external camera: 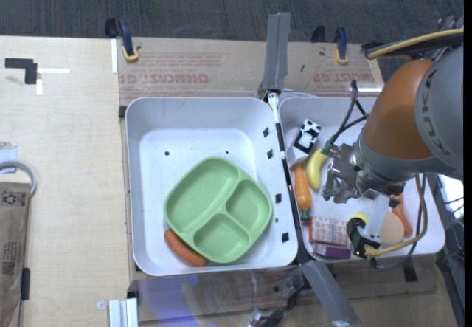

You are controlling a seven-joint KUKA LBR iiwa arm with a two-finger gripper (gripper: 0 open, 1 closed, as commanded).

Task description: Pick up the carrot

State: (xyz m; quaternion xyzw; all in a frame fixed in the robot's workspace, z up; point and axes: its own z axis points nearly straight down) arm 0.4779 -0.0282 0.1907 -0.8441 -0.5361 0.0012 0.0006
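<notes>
The arm's wrist and orange band hang over the right bin (pixel 435 233), and the fingers (pixel 335 184) sit low in a dark cluster of metal parts at the near end of the wrist. From this slant above, their tips merge with the gripper body, so how far apart they stand cannot be told, and nothing can be seen between them.

The carrot (pixel 302 187) lies just to the left of the fingers, against the right bin's left wall, lengthwise along that wall. Whether the fingers touch it cannot be judged; a narrow strip of white seems to separate them. A banana (pixel 317 167) curves just beside the carrot, between it and the fingers, its upper end toward a small black-and-white block (pixel 308 135) farther up the bin.

Below the fingers lies a small printed box (pixel 325 230) with a purple item (pixel 333 250) at its lower edge. To the right of that, under the wrist, sit a pale rounded object (pixel 391 229) and a small orange piece (pixel 399 210).

Well to the left of the fingers, in the left bin (pixel 147 170), a green divided plate (pixel 218 209) rests with an orange sausage-like item (pixel 184 248) at its lower left rim. Both bins sit on the bench (pixel 59 170).
</notes>
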